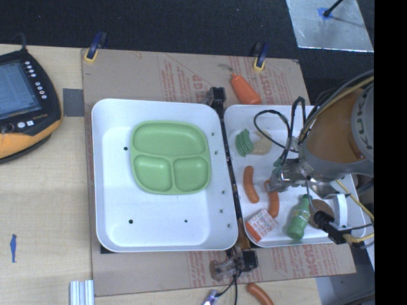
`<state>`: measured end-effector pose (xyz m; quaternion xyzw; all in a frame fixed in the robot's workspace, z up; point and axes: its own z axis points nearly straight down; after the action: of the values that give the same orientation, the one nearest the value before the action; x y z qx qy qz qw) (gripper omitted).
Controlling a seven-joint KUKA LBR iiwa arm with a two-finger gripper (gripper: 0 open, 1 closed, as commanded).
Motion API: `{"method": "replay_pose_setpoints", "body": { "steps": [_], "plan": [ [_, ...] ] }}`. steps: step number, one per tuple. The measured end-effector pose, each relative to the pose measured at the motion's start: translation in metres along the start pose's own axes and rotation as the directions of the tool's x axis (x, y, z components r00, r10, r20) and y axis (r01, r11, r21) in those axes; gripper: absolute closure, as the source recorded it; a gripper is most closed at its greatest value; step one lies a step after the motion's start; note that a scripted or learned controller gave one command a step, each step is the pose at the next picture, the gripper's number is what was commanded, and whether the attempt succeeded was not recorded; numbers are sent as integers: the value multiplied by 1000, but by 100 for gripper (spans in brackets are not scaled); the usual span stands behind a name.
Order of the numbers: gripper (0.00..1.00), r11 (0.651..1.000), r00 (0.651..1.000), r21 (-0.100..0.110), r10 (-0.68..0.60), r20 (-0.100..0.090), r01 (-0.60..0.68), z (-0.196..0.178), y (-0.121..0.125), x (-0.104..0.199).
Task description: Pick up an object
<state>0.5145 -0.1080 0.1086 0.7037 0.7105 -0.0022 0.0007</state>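
One pincer (278, 182), low over the middle of the right bin (236, 170); whether its fingers are apart or together cannot be told, the wrist and cables covering them. Nothing shows between them.

Items in the right bin, from the pincer outward:
- Orange sausage (273, 203), just below the pincer, toward the bin's near edge. Likeliest target.
- Orange sausage, second (252, 184), just left of the pincer, near the bin's left wall.
- Green bottle (297, 218), lying toward the near right corner, partly under the arm.
- Red-and-white packet (260, 223), near left corner.
- Green ridged piece (244, 142), toward the far left corner, on a pale item.

Left bin (105, 170): one green divided plate (170, 155), centre.

Handling note, as judgement: the two sausages are slim and round; close across the short width at mid-length, come down plumb, and keep clear of the bottle so it is not nudged.
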Motion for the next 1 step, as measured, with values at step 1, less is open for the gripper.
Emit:
{"method": "replay_pose_setpoints", "body": {
  "steps": [1],
  "plan": [
    [0,1000,1000,-3,4,-2,-4,17,-38,-28]
  ]
}}
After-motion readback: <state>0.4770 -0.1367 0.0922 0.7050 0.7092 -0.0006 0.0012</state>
